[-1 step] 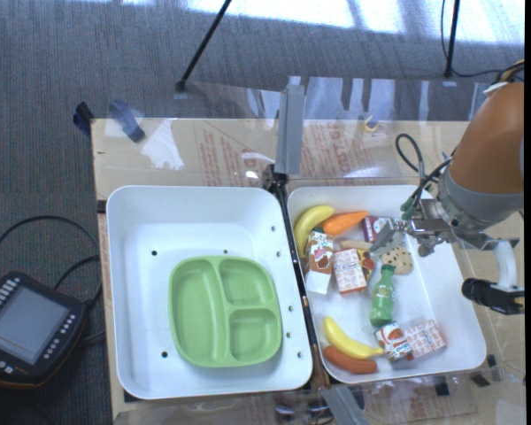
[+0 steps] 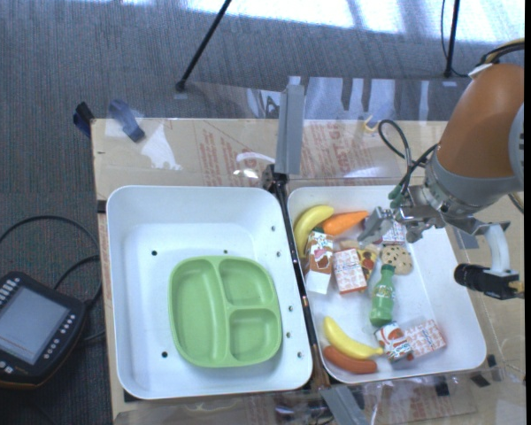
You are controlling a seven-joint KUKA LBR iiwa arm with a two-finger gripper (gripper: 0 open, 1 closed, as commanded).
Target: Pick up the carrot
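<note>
From above, the bench (image 2: 203, 144) has 2 white bins side by side. The left bin (image 2: 142, 228) holds a green tray (image 2: 224, 311) with 3 parts. Nothing sits in the tray.

The right bin (image 2: 451, 299) is full of toy food. The carrot (image 2: 346, 222) is orange. It lies near the top left of this bin, tilted a bit, with its thin end pointing right. A yellow banana (image 2: 310, 223) curves just beside the carrot on its left. Below the carrot are 2 small boxes (image 2: 336, 268) with pictures on them.

The arm (image 2: 482, 135) comes in from the right. It is grey with a big orange part. The claw (image 2: 382, 224) hangs over the top of the right bin. It is just to the right of the carrot, very near the thin end. I cannot tell if the claw touches the carrot. The claw looks a little open, with its metal tips spread apart. Nothing is held between them.

A cookie (image 2: 396, 259) lies just under the claw. A green bottle (image 2: 383, 296) is below the cookie, standing a bit tilted. At the bottom of the bin lie 1 more banana (image 2: 350, 342) and a red sausage (image 2: 350, 361) right beside it. A small carton (image 2: 413, 339) lies to their right.

A black tablet (image 2: 22, 326) sits on the floor to the left of the bench.
</note>
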